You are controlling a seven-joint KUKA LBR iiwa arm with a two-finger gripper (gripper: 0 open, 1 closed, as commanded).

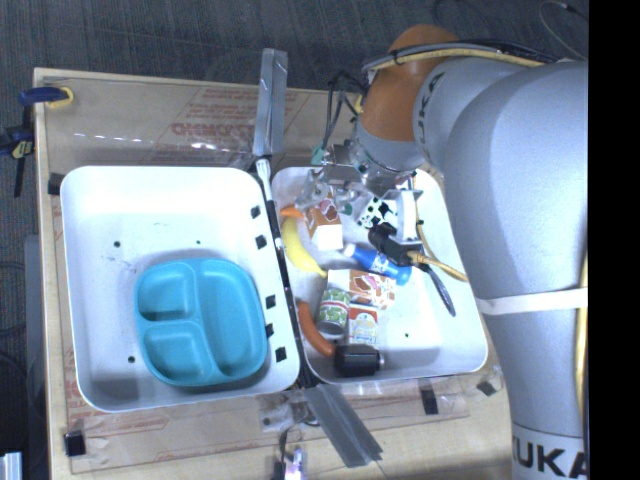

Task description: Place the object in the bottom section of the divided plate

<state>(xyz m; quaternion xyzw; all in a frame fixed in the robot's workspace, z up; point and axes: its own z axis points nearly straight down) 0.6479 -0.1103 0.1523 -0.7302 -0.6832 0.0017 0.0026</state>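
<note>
Blue divided plate lies far from end effector.

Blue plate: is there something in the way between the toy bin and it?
Yes. The raised rims where the two bins meet run between the cluttered right bin and the blue divided plate. The gripper is over the right bin's pile, so anything must be lifted across.

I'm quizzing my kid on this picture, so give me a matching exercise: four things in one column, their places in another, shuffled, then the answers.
Things:
1. divided plate
2. banana
3. black object
4. end effector

Places:
A. near front edge of right bin
B. over far end of right bin
C. in left bin
D. right bin, along the wall next to the left bin

Pairs: 1-C, 2-D, 3-A, 4-B
</note>
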